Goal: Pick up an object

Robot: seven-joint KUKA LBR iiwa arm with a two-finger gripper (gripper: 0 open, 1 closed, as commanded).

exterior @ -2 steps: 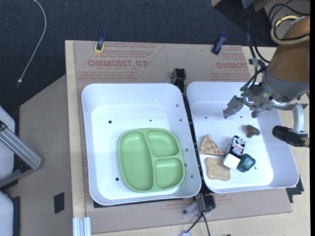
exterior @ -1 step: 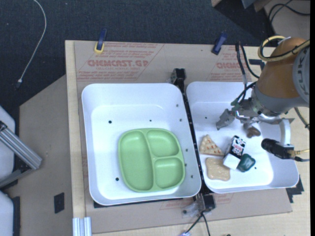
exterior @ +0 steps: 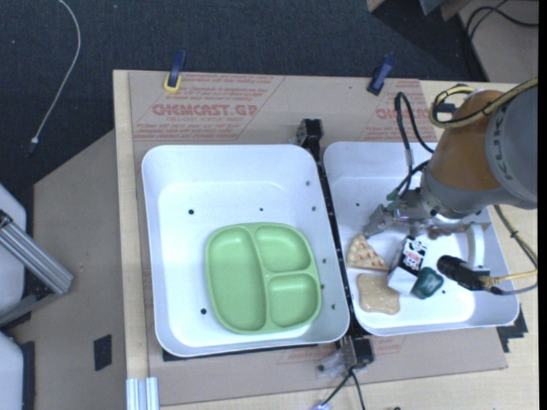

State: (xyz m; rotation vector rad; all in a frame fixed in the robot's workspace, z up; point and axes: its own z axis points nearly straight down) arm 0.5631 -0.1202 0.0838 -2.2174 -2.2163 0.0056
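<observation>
— Nearest first, toward the lower right of the frame?

— Found a tan flat piece lying low in the right bin, with a dark green object just beside it. Above those, spotted a small white box and a triangular wedge, all loose and close together, probably scattered there as candidates for picking.

— And to the left?

— Saw a green divided plate flat in the left bin, well apart from the arm.

— Then the gripper?

— Hung low over the middle of the right bin, gripper just above the wedge and the box, seemingly lined up for a grab there. Could not tell whether open or closed; saw nothing clearly held.

— Anything hidden?

— Lost much of the bin's upper right under the arm's bulk. Could not make out the print on the box or name the green object.

— Farthest?

— Noticed two blue clamps at the upper edge, likely pinning the sheet to the counter.
</observation>
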